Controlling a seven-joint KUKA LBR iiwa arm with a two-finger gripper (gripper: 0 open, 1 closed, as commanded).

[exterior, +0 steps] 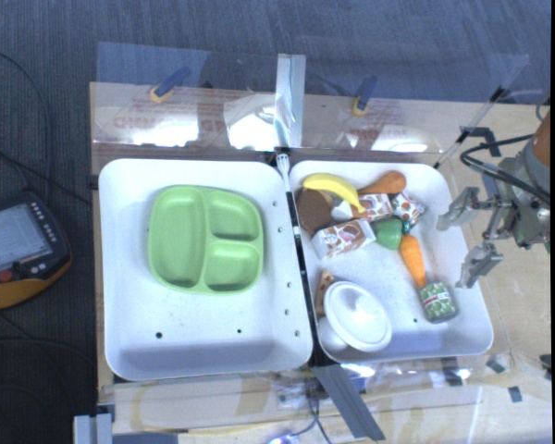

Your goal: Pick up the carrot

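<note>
Scanning from the left, the left bin point(120, 276) holds a green tray point(204, 239), and the right bin point(472, 326) is crowded: a white bowl point(356, 314) at its near edge, a banana point(331, 190) at the back, and packets point(347, 237) between them. Next comes the carrot point(413, 259), lying on the bin floor with its green top point(388, 234) toward the back and a green can point(437, 302) just past its tip. At the bin's right rim hovers the end effector point(472, 239), fingers spread open and holding nothing. This looks like the approach step; the next move likely calls for shifting left over the carrot, descending, and closing across its narrow width while clearing the can.
</note>
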